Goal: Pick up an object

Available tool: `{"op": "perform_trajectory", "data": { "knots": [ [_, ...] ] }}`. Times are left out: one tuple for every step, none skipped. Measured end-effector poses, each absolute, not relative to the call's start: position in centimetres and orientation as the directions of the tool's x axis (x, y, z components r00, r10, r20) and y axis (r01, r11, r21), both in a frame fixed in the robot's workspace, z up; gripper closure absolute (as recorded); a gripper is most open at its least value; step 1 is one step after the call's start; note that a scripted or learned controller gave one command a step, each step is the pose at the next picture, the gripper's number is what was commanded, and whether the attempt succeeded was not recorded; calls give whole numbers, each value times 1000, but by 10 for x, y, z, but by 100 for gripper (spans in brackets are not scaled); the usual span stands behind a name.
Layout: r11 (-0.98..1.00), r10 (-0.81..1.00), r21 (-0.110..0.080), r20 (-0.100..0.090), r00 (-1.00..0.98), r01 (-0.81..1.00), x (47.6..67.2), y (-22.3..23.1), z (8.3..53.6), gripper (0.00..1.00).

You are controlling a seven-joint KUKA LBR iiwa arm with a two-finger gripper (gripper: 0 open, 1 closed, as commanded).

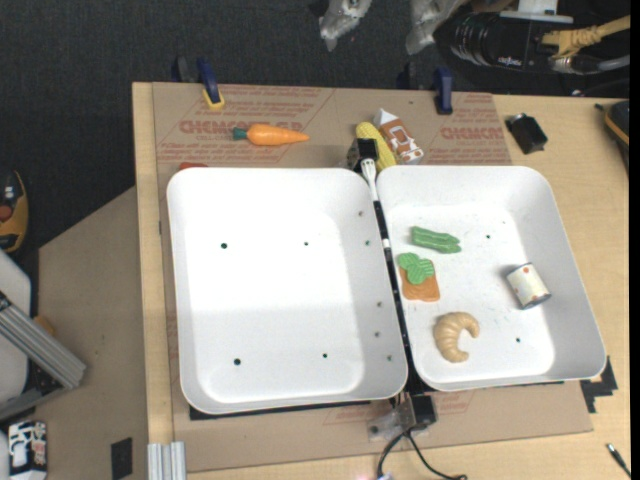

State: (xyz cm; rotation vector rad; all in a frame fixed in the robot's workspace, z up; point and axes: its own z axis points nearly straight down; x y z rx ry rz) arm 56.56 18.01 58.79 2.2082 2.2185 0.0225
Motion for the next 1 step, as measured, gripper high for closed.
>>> {"op": "perform_trajectory", "data": {
  "knots": [
    [6, 1000, 23, 3, -6, 1000, 566, 181, 599, 100]
  ]
}}
